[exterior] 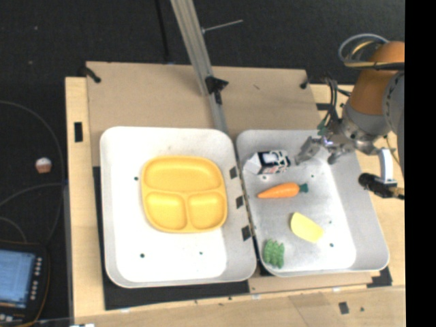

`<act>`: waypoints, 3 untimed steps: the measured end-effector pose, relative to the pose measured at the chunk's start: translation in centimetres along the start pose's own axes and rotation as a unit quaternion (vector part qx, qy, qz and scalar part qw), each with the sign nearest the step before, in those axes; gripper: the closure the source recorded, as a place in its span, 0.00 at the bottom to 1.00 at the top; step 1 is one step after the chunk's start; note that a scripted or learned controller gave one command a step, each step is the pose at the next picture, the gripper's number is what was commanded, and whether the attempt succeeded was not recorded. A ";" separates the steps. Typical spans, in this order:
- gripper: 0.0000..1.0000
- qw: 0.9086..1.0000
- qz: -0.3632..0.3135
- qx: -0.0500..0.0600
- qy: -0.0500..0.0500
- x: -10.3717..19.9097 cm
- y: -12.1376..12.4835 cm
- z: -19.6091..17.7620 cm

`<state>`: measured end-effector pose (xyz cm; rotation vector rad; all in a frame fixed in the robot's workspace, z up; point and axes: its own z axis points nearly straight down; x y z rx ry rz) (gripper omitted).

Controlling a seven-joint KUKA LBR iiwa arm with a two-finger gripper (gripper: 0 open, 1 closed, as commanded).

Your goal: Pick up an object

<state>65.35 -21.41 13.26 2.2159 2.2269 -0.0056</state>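
The right bin (354, 247) holds an orange carrot (279, 191) in its middle, a small black-and-white carton (270, 161) at the back left, a yellow wedge (306, 227) toward the front and a green broccoli piece (273, 252) at the front left. My gripper (320, 153) hangs over the bin's back right part, to the right of the carton and above the carrot. Its two fingers (306, 150) stand spread apart, open, with nothing between them.
In the left bin (122, 251) lies a yellow divided plate (184, 193). A slanted metal rail (197, 53) runs down from the back to the gap between the bins. The bench's edge lies just beyond the right bin.
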 end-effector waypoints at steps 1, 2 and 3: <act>0.00 1.000 0.000 0.000 0.000 -0.1 0.0 3.3; 1.00 1.000 -0.002 -0.003 -0.002 -0.2 0.1 1.9; 1.00 1.000 0.000 -0.005 0.000 -0.7 1.3 -3.7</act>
